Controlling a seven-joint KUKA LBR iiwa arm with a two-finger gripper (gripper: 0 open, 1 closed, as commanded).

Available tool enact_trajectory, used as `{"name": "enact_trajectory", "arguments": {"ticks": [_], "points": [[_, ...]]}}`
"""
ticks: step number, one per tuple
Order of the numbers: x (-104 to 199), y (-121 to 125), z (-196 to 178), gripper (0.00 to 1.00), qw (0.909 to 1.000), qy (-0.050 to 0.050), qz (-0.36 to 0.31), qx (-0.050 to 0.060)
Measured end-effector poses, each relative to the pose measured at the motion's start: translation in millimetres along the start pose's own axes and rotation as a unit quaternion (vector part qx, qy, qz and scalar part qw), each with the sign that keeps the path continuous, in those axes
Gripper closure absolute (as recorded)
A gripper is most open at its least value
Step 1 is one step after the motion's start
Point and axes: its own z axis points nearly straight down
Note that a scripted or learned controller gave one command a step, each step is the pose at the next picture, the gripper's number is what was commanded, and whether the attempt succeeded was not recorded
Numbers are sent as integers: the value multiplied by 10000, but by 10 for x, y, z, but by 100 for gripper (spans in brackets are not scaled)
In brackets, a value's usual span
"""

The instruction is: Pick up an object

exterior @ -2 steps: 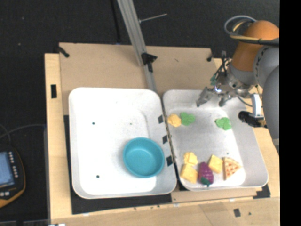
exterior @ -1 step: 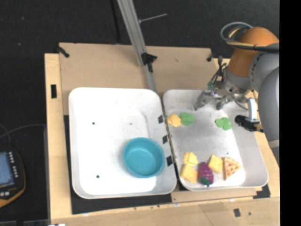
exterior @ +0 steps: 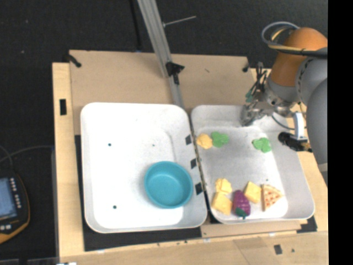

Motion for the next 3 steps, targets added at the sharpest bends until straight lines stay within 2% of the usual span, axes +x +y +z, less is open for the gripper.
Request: {"name": "enact_trajectory", "arguments": {"ticks": [1,2,3], "points": [[-19,8,-617,100,10000,28,17,-3],[-37,22,-1081,100,10000,27,11,-25],[465,-102,-1024,100,10000,34,-5,8]]}}
